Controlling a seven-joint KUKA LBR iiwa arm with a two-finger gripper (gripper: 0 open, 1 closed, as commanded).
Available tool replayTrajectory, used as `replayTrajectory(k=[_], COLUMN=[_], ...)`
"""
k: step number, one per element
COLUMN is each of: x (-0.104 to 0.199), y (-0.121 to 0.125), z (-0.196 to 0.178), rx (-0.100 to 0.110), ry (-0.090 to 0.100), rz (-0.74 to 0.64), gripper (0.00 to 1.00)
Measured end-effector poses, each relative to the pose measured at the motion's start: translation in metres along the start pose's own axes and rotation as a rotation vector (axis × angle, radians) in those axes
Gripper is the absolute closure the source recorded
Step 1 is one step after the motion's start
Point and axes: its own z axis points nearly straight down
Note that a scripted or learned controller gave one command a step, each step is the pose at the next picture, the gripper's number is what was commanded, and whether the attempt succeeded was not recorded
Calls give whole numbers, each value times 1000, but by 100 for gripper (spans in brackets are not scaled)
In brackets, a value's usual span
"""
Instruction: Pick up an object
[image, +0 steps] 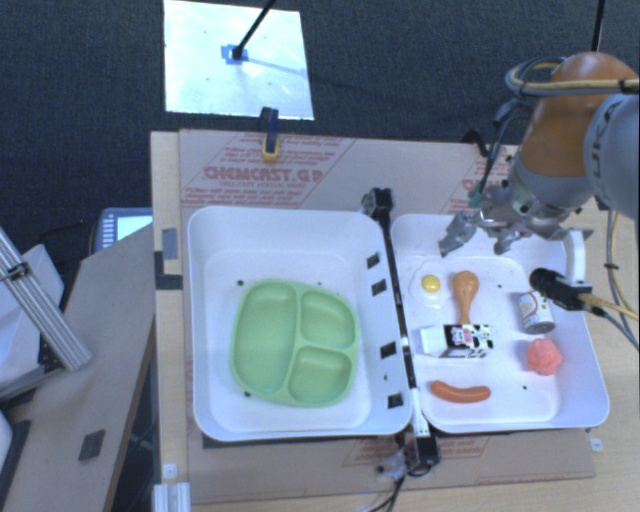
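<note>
Approach phase, nothing grasped yet. Hand (482, 232) sits over the back edge of the right bin (585, 405), its two grey fingers (455, 234) spread apart and nothing between them. Arm (570, 130) enters from the right, orange band above the wrist.

Candidate objects all lie in the right bin, in front of the hand:
- toy drumstick (465, 292), nearest, just below the fingers, long axis running front to back
- fried-egg piece (430, 286), just beside the drumstick toward the divider
- small can (536, 312), lying tilted near the right wall
- black-and-white carton (458, 339), in the bin's middle, touching the drumstick's lower end or very near it; cannot tell which
- pink lump (544, 356), right of the carton
- toy sausage (460, 392), near the front wall

Left bin (215, 240) carries a green divided plate (295, 343); no target there worth reaching for.

Judgement: drumstick is the likely pick, being closest. Next move calls for a shift forward to centre over its narrow shaft, fingers turned across the shaft, then descent with the gap kept wide. Risk: egg and carton crowd the drumstick, so a finger could land on either.
</note>
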Motion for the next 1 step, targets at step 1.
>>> replayTrajectory(k=[1], x=[0], y=[3], z=[-8], rx=[-13], ry=[-1], rz=[-2], gripper=[0])
